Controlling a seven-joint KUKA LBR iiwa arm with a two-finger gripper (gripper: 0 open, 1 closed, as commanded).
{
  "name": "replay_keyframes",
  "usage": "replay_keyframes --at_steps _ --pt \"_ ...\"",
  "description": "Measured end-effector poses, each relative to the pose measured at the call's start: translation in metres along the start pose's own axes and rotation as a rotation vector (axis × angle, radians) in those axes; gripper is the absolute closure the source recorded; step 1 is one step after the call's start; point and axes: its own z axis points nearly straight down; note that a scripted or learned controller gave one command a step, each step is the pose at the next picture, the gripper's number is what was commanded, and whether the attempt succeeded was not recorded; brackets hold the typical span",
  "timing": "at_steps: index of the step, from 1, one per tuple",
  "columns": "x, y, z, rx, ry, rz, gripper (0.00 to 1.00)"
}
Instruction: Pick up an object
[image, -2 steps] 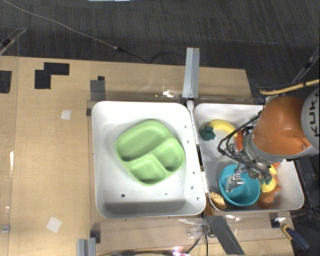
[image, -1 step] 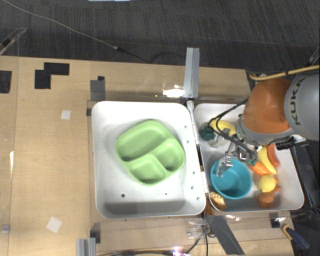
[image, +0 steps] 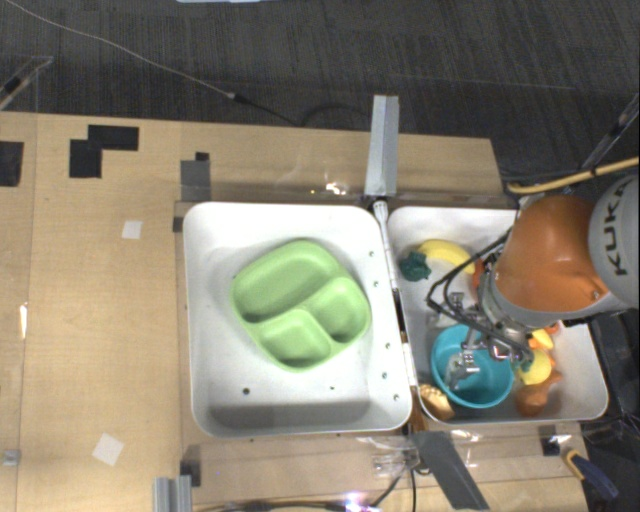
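The pincer (image: 468, 362) hangs inside a round, bright-blue bowl (image: 473, 372) at the front of the right bin (image: 590, 400) — whether it is clenched or released, I cannot tell. A banana (image: 443, 252) lies behind it; a green divided tray (image: 300, 302) sits in the left bin (image: 210, 400).

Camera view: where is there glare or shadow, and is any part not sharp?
Camera view: bright glare spots on the bench near the metal post and at the bottom edge; soft shadow along the left bin's lower inner wall; the green tray is evenly lit; the end effector over the blue bowl looks slightly blurred.
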Motion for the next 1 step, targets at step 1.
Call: replay_keyframes --at_steps 1 --pt "-0.0379 0.0038 -0.0125 -0.003 0.011 -0.116 0.0"
